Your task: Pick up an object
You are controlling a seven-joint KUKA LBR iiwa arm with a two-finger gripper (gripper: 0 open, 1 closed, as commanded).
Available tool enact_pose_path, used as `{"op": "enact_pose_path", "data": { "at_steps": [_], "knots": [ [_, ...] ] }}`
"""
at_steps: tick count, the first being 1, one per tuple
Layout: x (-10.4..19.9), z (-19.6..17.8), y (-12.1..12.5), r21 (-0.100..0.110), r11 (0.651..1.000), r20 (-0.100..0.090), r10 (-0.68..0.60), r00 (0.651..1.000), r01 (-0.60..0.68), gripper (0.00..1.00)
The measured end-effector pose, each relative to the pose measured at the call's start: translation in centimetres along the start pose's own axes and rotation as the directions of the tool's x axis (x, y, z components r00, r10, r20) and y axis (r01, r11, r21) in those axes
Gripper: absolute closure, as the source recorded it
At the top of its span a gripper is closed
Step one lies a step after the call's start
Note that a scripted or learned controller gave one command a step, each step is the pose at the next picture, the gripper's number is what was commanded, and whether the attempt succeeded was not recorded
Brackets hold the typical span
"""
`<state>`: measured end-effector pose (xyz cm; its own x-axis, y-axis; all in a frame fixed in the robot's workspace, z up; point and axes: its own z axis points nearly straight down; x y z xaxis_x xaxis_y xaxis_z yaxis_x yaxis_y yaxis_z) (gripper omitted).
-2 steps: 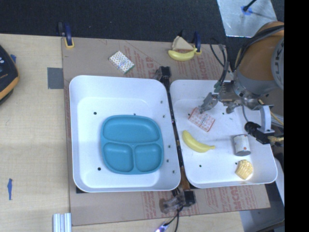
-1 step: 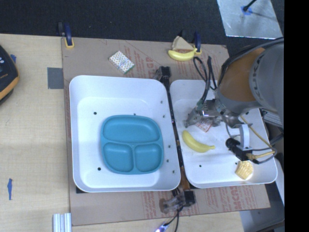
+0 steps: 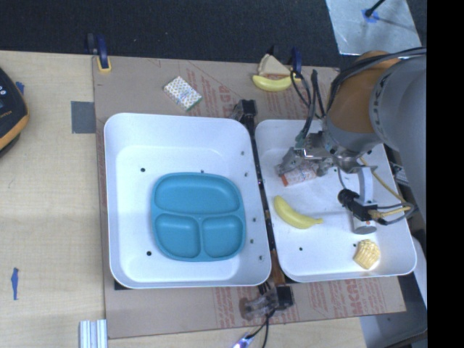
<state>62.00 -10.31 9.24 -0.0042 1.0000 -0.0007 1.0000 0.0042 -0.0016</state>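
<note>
The arm reaches into the right bin (image 3: 406, 263), its pincer (image 3: 304, 164) low over the bin's upper left part; whether its fingers are apart or together cannot be told. A banana (image 3: 296, 214) lies just below it near the bin's middle, and a yellow corn piece (image 3: 367, 253) sits toward the lower right corner. The left bin (image 3: 123, 194) holds a blue divided plate (image 3: 196, 215).
</note>
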Motion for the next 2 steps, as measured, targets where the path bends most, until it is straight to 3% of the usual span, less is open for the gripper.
{"op": "enact_pose_path", "data": {
  "at_steps": [1,2],
  "knots": [
    [-0.07,-1.19,0.1,-0.001,1.0,0.0,-0.002,1.0,0.002,1.0],
    [-0.06,-1.08,0.03,0.001,1.0,0.0,-0.002,1.0,0.002,0.0]
  ]
}}
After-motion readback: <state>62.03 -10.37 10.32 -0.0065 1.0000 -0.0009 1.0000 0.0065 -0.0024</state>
